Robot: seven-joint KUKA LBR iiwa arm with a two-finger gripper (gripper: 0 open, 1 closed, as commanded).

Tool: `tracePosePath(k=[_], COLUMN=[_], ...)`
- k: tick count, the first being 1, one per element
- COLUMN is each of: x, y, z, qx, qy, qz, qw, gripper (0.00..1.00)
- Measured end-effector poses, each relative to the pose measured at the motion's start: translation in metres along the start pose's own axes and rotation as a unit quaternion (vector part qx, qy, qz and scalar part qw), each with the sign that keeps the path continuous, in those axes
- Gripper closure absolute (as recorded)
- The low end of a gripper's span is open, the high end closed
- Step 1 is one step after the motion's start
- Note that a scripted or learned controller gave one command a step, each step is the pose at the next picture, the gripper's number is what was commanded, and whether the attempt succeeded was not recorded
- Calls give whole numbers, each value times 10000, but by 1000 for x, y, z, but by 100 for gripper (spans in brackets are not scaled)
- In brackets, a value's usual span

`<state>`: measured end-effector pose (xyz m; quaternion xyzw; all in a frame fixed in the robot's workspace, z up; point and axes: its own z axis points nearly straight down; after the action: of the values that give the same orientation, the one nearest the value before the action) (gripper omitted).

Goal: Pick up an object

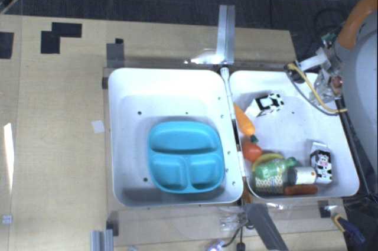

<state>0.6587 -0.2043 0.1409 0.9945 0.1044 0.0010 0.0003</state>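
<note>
Pickable objects all lay in the right bin point(348, 182), none of them between the gripper's parts. Orange toy carrot point(244, 120) lay at 9 o'clock along the bin's left wall, tip toward 12. Red tomato-like piece point(251, 151) sat just below it, at about 8 o'clock. A cluster was packed at 6 to 7 o'clock: green bottle point(274, 170) on its side, touching a yellow banana-like piece point(267, 157) on its 12 o'clock side. A white cylinder point(305, 175) lay at the bottle's 3 o'clock end and a dark red sausage shape point(300, 189) against the near wall. Small cow-patterned carton point(321, 165) stood at 4 o'clock, just beside the cylinder. A second black-and-white cow-patterned piece point(270, 103) lay apart from the rest at 11 o'clock. Gripper point(325, 75) hung over the bin's 1 o'clock corner, well apart from every object; whether it was spread or closed could not be told. Grey arm point(360, 72) came in from 3 o'clock, orange band uppermost. Left bin point(127, 96) held a blue divided tray point(186, 155) toward its 5 o'clock side. Both bins sat touching on the pale bench point(53, 143).
</note>
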Motion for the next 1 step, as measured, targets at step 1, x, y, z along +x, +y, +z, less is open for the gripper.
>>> tracePosePath(k=[1], x=[-11], y=[-17], z=[54], qx=[1], qy=[10], qz=[6], qw=[10000], gripper=[100])
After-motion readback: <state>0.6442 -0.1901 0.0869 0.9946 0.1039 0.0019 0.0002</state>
